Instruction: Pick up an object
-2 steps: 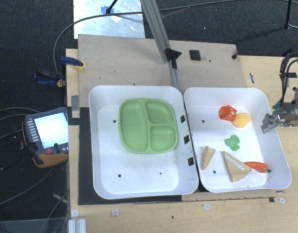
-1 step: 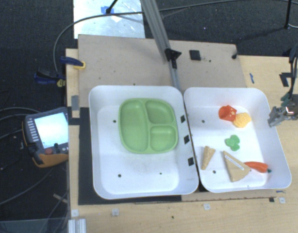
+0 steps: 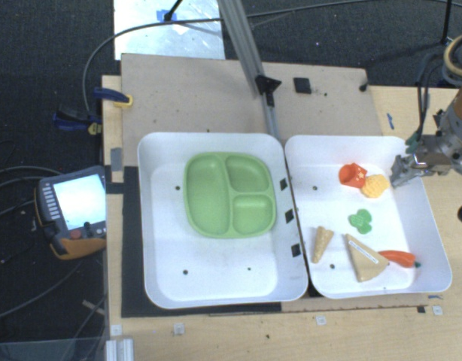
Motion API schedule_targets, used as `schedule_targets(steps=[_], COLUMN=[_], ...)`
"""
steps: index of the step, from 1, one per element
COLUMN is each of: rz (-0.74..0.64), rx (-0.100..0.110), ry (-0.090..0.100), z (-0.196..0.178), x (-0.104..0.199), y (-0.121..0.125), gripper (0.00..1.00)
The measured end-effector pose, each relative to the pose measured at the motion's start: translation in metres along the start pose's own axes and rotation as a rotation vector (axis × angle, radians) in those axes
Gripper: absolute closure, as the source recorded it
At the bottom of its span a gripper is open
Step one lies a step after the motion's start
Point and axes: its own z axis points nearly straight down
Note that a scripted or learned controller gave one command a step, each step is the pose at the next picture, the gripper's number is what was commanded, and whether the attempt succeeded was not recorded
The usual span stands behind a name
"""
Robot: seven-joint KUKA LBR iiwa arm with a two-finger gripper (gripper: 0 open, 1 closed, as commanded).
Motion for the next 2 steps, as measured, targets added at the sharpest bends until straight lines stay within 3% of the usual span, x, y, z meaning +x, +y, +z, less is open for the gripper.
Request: schedule_targets(steps=[2], rz=[0.002], rx=[0.001], ry=[0.000], z=[0.018], x=[0.090], y=[0.035], gripper=[1.00])
